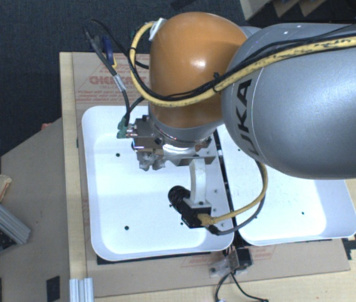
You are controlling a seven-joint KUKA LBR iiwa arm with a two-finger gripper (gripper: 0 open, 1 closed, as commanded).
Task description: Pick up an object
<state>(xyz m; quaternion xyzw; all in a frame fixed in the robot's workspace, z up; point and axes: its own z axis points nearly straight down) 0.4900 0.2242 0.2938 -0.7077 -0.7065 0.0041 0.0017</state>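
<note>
Over the left bin point(112, 231), the gripper point(153, 159) hangs.

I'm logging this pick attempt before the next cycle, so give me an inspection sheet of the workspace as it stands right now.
Surface: bench bearing two shallow white bins, left bin and right bin, side by side.
Job's things: nothing seen on the visible bin floors; the arm covers much of them.
Clutter: nothing seen.
Tool: tool low over the left bin, under the orange band; finger state cannot be told.
Cables: yellow cable looping off the arm; dark cable running down to the tool.
Surroundings: dark floor around the bench.
</note>
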